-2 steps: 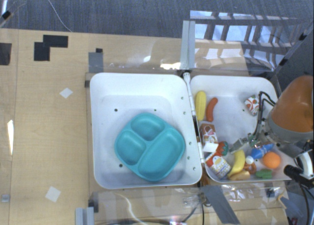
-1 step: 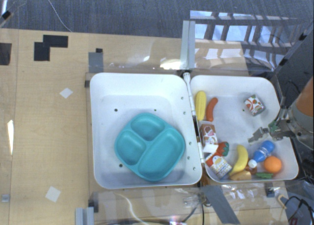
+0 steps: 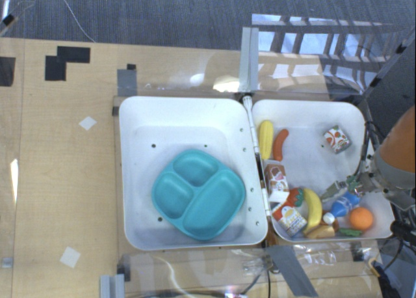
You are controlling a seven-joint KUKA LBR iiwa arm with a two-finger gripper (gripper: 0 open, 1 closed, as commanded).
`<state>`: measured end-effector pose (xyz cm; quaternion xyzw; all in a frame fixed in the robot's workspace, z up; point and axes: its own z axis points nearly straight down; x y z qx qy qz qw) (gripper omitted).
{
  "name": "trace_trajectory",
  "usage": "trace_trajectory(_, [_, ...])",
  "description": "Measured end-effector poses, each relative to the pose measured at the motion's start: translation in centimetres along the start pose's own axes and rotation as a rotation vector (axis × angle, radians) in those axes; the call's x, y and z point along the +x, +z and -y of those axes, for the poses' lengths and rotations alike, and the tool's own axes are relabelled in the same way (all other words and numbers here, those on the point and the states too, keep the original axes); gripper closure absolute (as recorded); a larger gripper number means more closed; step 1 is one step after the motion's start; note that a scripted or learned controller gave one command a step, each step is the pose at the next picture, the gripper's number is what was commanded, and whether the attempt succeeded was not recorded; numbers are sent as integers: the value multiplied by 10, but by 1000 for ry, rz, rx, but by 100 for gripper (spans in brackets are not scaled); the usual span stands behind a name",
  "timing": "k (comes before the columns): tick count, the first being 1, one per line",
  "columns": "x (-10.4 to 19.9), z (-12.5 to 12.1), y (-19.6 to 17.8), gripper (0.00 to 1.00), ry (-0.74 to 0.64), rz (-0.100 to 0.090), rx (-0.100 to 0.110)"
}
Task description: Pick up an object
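The right bin holds a pile of toy food. A yellow corn-like piece and a red sausage lie by its left wall. A small red-and-white carton sits alone at the upper right. Along the front lie a brown-and-white carton, a banana, a blue bottle, an orange and a small juice box. My gripper reaches in from the right, low over the front right corner, just above the blue bottle. The arm's body hides part of that corner.
The left bin holds a teal divided plate. A thin wall separates the two bins. A metal frame stands behind the right bin. Cables hang at the right edge of the bench.
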<state>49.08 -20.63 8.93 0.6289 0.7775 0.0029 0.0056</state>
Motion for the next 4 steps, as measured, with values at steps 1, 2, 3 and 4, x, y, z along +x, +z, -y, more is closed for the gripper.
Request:
trace_trajectory(1, [-2,-3,-13,100,0,7,-10])
trace_trajectory(2, [-2,-3,-13,0,0,7,-9])
trace_trajectory(3, [-2,-5,-24,100,-1,9,-14])
trace_trajectory(4, [42,-9,-126,100,-67,-2,5])
